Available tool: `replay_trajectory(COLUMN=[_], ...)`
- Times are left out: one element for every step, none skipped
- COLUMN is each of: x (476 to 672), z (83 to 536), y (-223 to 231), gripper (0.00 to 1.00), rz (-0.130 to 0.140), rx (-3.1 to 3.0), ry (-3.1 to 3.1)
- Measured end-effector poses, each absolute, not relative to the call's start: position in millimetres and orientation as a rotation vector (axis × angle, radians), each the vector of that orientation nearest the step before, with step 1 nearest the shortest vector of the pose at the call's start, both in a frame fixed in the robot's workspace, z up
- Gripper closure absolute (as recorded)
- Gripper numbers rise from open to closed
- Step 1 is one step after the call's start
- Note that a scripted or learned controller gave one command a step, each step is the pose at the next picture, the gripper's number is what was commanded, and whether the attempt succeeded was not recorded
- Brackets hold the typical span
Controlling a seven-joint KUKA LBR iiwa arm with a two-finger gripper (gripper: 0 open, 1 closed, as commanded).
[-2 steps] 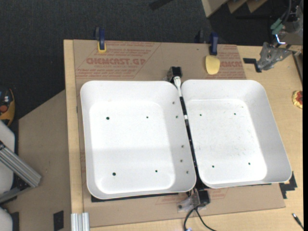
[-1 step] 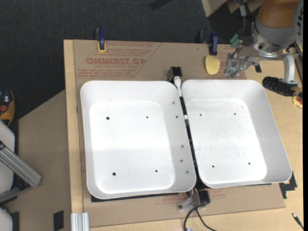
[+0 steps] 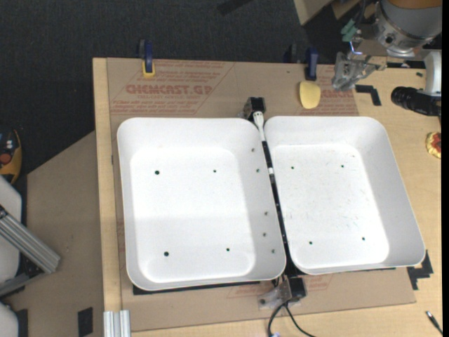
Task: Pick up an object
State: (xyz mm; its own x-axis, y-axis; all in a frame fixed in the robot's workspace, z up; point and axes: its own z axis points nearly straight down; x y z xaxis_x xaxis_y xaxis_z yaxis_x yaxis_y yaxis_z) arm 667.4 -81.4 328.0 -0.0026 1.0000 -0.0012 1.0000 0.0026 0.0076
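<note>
A small pale yellow object [image 3: 309,94] lies on the brown board [image 3: 175,90], just behind the far left corner of the right bin [image 3: 393,188]. My gripper [image 3: 348,74] hangs at the upper right, behind the right bin and just to the right of the yellow object, apart from it. It looks slightly above the board. The left bin [image 3: 133,188] sits beside the right one, and a black strip joins them.
Two blue clamps [image 3: 146,51] [image 3: 311,62] hold the board's far edge. A black fixture [image 3: 415,100] and a small orange-red item [image 3: 435,144] lie right of the bins. An aluminium rail [image 3: 28,248] crosses the lower left. Cables [image 3: 284,300] sit at the front.
</note>
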Motion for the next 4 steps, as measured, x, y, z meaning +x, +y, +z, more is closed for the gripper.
replay_trajectory(x=[649.9, 635.0, 649.9, 668.1], z=[274, 302, 197, 273], y=[-6, -2, 70, 113], gripper=[1.00, 1.00, 1.00, 1.00], rz=[-0.005, 0.004, -0.005, 0.014], rx=[2.219, 2.219, 2.220, 2.212], ry=[2.235, 2.222, 2.232, 2.223])
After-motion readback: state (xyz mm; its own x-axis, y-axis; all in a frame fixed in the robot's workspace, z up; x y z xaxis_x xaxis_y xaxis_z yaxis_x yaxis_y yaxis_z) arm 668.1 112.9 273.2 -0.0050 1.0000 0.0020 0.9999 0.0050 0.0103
